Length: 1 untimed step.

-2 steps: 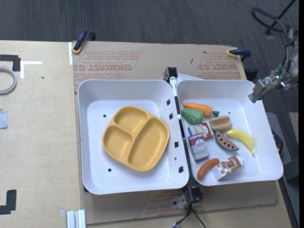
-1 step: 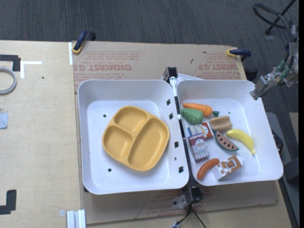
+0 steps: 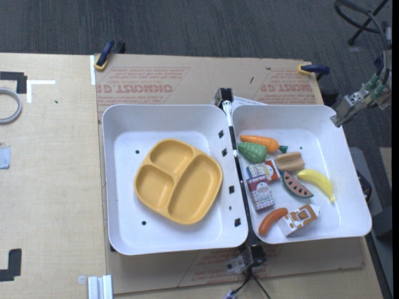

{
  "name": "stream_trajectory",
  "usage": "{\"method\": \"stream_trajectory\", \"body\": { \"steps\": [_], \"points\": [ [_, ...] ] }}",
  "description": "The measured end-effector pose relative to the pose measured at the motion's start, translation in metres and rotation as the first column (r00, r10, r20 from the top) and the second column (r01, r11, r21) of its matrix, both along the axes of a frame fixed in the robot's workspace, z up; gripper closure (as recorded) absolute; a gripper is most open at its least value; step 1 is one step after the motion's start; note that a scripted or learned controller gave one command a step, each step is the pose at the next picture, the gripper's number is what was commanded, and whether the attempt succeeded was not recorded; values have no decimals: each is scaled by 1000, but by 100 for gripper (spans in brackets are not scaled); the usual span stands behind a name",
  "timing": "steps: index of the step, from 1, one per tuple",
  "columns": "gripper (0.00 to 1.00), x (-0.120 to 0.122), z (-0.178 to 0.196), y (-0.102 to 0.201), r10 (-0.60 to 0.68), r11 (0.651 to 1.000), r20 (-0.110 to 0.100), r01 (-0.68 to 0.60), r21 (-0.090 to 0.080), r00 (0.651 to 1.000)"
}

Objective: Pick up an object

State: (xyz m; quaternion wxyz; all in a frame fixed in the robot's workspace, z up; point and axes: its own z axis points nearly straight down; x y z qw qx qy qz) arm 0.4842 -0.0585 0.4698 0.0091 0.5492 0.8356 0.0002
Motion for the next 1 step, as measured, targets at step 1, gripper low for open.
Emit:
{"method": "stream_trajectory", "body": {
  "steps": [1],
  "points": [
    [100, -6, -111, -15, 138, 990, -14, -138, 8, 990]
  ]
}}
